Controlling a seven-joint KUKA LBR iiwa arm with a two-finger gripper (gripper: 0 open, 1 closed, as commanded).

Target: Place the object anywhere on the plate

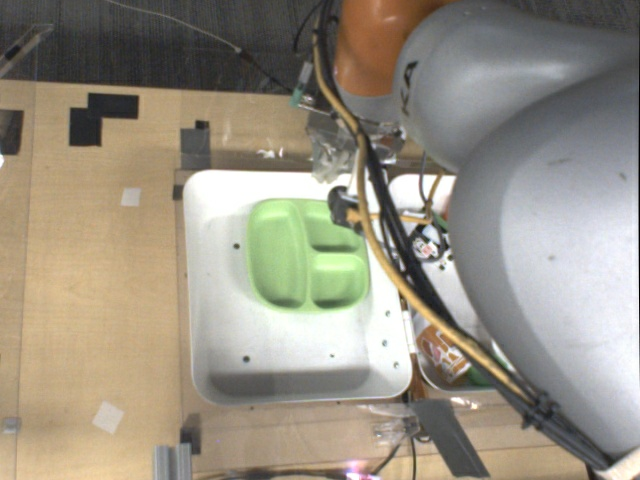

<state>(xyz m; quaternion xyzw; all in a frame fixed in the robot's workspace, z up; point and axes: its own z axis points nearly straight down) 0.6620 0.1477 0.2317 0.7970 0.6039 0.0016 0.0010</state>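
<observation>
The arm [520,168] covers the right bin [440,298]. The green plate [300,258] lies in the left bin [210,298]. The jaws' state and the object's whereabouts cannot be told; a release off the far rim risks missing.

Pale green plate [305,256] in the left white bin [215,298] — tan wooden bench [90,298] bearing black patches; grey arm [540,198] with orange band [385,23].

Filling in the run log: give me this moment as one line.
gripper: over far right corner of plate, fingers unclear | plate: green, in left bin | right bin: holds small items
</observation>
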